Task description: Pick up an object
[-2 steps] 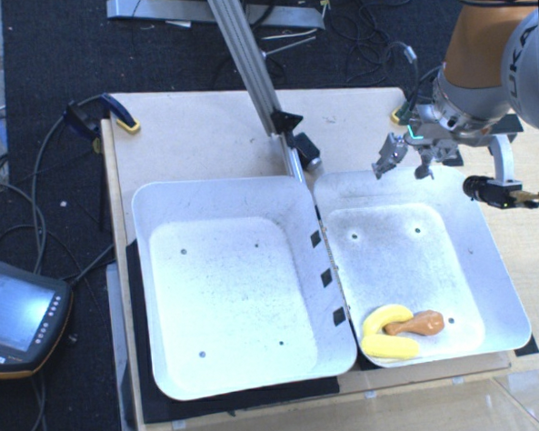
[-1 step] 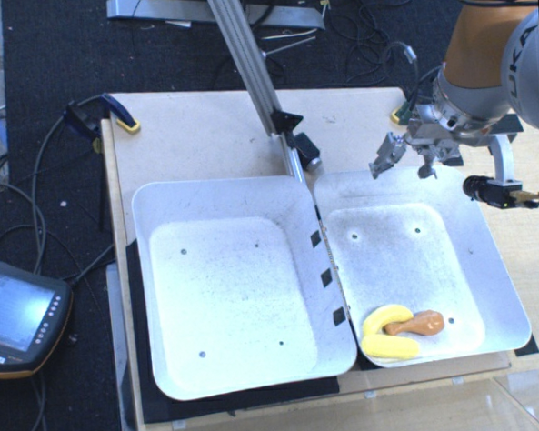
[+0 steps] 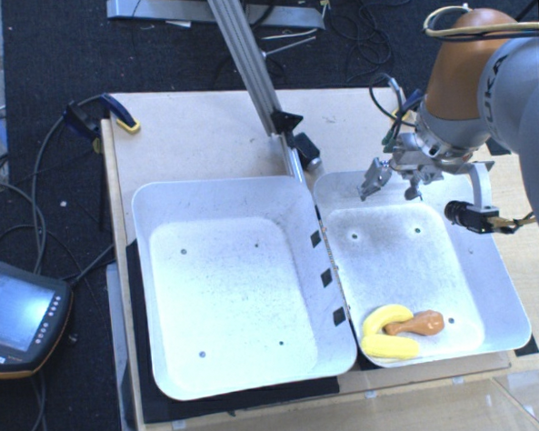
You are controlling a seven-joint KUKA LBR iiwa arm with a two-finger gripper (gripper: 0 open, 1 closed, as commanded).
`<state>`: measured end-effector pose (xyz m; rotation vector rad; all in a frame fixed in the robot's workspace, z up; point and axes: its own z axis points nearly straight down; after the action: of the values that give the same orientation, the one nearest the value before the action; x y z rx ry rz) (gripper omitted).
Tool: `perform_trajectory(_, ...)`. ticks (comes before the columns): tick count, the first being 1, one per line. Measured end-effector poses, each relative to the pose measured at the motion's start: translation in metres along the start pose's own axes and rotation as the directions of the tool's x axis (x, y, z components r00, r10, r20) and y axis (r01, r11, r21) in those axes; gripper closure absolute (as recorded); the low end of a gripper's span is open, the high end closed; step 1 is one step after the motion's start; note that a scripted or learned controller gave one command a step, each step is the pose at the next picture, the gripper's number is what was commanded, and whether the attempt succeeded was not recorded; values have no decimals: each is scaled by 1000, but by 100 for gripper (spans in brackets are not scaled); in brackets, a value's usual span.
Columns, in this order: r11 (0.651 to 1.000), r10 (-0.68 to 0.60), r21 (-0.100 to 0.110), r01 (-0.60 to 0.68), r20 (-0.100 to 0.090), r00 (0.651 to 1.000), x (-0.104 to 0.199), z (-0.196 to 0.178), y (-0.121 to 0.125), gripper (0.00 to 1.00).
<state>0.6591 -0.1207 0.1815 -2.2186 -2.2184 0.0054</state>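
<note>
Bench [image 3: 210, 136] bears 2 white bins. The gripper [image 3: 390, 183] hangs with fingers apart and nothing between them above the right bin's [image 3: 492, 278] far edge. A banana [image 3: 382, 332] and drumstick [image 3: 420, 324] touch at its near edge. A pendant [image 3: 19, 316] lies on dark carpet [image 3: 50, 50].

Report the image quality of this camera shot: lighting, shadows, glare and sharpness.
Camera view: even, soft light; the white bins look bright but keep their speckled texture, with no harsh glare. The banana and the brown toy beside it cast only faint shadows. The gripper looks slightly soft, and the whole frame is coarse and low in detail.
</note>
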Motion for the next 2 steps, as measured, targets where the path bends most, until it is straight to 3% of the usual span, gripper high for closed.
perform_trajectory(2, 1000, 0, -3, 0, 0, 1000, 8, 88, -8, 0)
